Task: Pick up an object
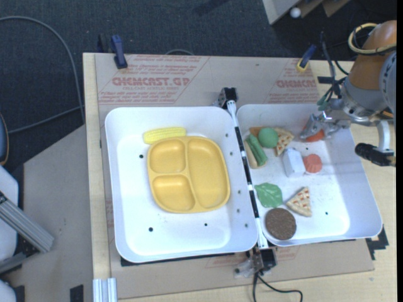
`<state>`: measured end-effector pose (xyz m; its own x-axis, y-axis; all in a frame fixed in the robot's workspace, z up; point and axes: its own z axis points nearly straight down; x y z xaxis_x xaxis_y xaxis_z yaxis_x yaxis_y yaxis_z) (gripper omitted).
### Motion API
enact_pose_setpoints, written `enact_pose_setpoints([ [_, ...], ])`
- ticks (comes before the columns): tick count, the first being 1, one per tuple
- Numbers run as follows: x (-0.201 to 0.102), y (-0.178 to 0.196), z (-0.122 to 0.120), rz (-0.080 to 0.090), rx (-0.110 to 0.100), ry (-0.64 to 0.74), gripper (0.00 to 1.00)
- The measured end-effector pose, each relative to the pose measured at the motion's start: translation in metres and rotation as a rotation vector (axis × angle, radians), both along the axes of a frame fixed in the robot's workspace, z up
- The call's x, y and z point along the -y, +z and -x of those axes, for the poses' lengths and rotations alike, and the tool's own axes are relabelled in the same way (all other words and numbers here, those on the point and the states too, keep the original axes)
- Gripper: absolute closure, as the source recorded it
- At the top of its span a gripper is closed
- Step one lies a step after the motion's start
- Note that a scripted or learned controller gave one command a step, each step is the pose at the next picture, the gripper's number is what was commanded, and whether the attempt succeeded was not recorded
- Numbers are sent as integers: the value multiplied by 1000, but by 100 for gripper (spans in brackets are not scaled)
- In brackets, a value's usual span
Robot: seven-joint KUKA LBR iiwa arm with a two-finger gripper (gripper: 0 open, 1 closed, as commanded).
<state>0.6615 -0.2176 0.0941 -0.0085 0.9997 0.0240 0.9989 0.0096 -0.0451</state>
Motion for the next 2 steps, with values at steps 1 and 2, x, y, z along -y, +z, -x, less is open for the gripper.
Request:
enact_pose_setpoints([
  [1, -73, -9, -3, 21, 36, -8, 100],
  [2, -168, 92, 7, 23, 49, -7, 100],
])
